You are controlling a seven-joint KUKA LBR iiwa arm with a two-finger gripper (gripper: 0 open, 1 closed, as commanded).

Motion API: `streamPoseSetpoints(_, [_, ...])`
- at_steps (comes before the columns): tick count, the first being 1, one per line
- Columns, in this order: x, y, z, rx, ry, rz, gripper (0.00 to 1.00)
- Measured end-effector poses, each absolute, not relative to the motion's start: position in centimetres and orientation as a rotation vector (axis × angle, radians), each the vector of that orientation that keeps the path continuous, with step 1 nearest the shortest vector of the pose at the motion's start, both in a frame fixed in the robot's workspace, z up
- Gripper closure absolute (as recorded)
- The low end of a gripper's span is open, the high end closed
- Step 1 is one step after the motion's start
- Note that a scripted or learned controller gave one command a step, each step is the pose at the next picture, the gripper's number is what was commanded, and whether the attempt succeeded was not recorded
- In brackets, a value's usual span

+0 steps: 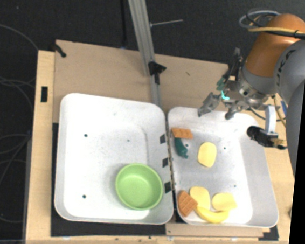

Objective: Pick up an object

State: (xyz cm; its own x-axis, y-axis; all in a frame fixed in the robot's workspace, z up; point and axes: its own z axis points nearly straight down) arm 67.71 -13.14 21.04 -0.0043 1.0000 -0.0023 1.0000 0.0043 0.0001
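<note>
My gripper [217,110] hangs over the far edge of the right bin [255,173], open, with nothing between its two spread fingers. Below it in that bin lie a pale yellow oval piece [207,154], a small orange block [181,133] and a teal object [181,148] near the left wall. At the near edge sit two more yellow pieces [199,194] [224,201], a yellow banana [211,215] and a brown waffle-like block [186,203].
The left bin [85,139] holds a green bowl [139,185] at its near right corner. A slanted metal post [143,31] rises behind the bins. A divider wall [168,158] separates the two bins.
</note>
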Motion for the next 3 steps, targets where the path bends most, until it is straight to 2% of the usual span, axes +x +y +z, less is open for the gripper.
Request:
streamPoseSetpoints(1, [68.7,-13.3,15.8,2.214,2.224,-0.005,0.0])
streamPoseSetpoints(2, [68.6,-13.5,10.6,2.216,2.226,-0.008,0.0])
streamPoseSetpoints(3, [68.8,-13.6,12.2,2.206,2.224,-0.004,1.0])
